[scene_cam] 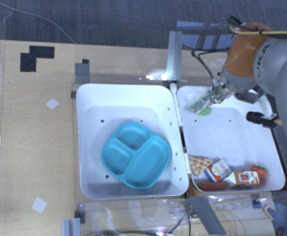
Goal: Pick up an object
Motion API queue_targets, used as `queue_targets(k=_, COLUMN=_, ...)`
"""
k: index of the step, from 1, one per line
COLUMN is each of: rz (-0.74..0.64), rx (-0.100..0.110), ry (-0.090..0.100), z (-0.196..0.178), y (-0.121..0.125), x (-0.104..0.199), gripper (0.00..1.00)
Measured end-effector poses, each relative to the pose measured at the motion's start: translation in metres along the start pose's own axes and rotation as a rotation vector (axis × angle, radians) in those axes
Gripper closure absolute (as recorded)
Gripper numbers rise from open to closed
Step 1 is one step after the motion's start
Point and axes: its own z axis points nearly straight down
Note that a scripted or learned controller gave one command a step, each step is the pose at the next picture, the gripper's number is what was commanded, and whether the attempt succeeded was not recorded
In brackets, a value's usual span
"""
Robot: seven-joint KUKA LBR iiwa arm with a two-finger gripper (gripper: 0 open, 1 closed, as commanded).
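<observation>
Hand [208, 100] over green object [203, 107]; object's long axis undiscernible

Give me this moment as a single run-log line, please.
gripper: far end of right bin, at green item, grasp unclear | blue plate: left bin | toy foods: right bin near edge

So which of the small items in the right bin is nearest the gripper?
The green item, alone at the bin's far end just below the gripper. The others are heaped at the near edge.
</observation>
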Motion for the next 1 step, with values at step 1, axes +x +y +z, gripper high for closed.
queue_targets(k=1, rz=-0.006, rx=-0.008, ry=0.005, z=-0.1297, y=0.0239, x=0.0768, gripper=1.0)
